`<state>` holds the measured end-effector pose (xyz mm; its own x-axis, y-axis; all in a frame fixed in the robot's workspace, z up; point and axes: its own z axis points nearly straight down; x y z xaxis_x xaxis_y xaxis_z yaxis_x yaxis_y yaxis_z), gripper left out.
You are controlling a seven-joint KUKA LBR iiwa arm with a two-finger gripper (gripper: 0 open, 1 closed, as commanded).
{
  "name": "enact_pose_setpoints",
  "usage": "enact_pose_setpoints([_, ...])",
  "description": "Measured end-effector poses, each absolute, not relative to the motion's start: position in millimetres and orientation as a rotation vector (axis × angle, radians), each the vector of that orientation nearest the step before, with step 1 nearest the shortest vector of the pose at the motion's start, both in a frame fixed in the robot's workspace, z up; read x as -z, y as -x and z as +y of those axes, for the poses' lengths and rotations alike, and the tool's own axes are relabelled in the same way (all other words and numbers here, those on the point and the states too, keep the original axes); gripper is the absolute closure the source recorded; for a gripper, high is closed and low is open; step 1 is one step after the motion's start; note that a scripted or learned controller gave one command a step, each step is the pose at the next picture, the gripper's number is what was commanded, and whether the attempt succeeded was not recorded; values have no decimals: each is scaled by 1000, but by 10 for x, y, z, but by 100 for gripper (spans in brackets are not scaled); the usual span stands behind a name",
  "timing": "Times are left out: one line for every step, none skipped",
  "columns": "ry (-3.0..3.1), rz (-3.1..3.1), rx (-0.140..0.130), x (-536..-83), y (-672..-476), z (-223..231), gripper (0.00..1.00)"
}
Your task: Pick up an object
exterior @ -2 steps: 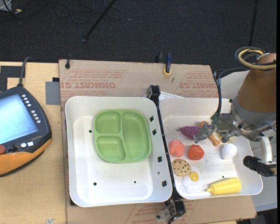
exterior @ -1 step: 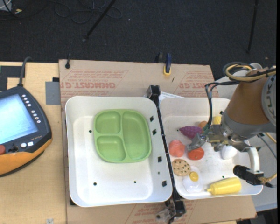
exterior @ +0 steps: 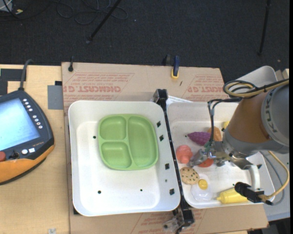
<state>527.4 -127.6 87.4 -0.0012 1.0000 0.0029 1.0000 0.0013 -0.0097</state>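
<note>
I am reaching in from the right with my pincer (exterior: 203,158) low inside the right bin (exterior: 224,110), among a tight cluster of small toy foods. The pincer's tips are sitting by a red piece (exterior: 205,163), with a pink rounded piece (exterior: 184,153) just to its left and a purple piece (exterior: 199,137) just above; whether my pincer is spread or closed I cannot tell, because the wrist is covering it and the metal is blurring into the clutter, and I am seeing nothing clearly clamped in it. The likeliest target, as I am judging it, is that red piece. The trouble is the crowding: closing here, I am risking nipping the pink piece's edge, or pushing the red one aside so it is skidding on the smooth white floor of the bin. A tip landing on top of a piece rather than beside it would be pressing it down. The speckled cookie (exterior: 189,175) and the small yellow ball (exterior: 202,184) are lying near, toward the front, so a shoved piece could knock them. The yellow piece (exterior: 228,196) by the front wall is sitting close to my cable, which could drag it. The left bin (exterior: 83,130) with its green divided plate (exterior: 128,142) is lying well apart from all this.
</note>
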Motion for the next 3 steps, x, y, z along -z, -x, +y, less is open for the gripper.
enact_pose_setpoints([2223, -2213, -3, -872, -5265, -1284, 0])
enact_pose_setpoints([2235, -2203, 0, -992, -5268, -1320, 100])
enact_pose_setpoints([2230, -2213, 0, -1415, -5240, -1352, 100])
